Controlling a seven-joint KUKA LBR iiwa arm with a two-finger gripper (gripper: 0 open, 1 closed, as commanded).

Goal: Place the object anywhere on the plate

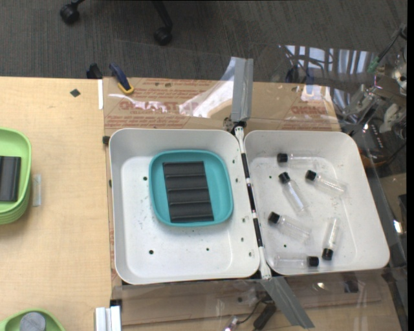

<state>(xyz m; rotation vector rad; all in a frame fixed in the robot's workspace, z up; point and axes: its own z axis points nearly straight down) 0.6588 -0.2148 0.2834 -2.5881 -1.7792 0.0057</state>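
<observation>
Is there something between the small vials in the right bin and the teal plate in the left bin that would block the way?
Only the bins' adjoining walls lie between the vials and the teal plate; a vial would need lifting over them. The plate already holds a dark ribbed block in its middle, leaving bare rim around it.

A wooden bench (52,258) carries two shallow white bins side by side — the left bin (129,258) and the right bin (362,258) — joined along a grey hinge strip (249,194). Behind them lies a sheet of brown cardboard (162,103) with clear plastic wrap (207,100) on it, and a blue-and-yellow tool (121,78) near its left corner. At the bench's left edge sits a green tray (18,145) holding a dark block (9,178). Chair castors (70,11) stand on the grey carpet beyond.
</observation>
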